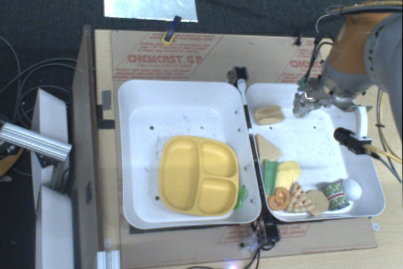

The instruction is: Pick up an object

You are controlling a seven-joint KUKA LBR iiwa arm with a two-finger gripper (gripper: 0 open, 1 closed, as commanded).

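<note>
Bread-like block (269,114), right bin (365,198): gripper (302,104) just right of it, finger state cannot be told; descent may miss, nudging it.

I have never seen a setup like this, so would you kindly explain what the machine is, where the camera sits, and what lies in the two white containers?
The single picture comes from a fixed camera above the bench, looking down at a slant. The machine at the right is a grey robot arm with an orange band; its two-finger gripper hangs over the right shallow white bin with nothing visibly between its fingers. That bin holds small toy foods: a tan bread-like block, a beige wedge, a green piece, a yellow lump and others clustered at the near edge. The left shallow white bin holds a yellow divided plastic plate.
</note>
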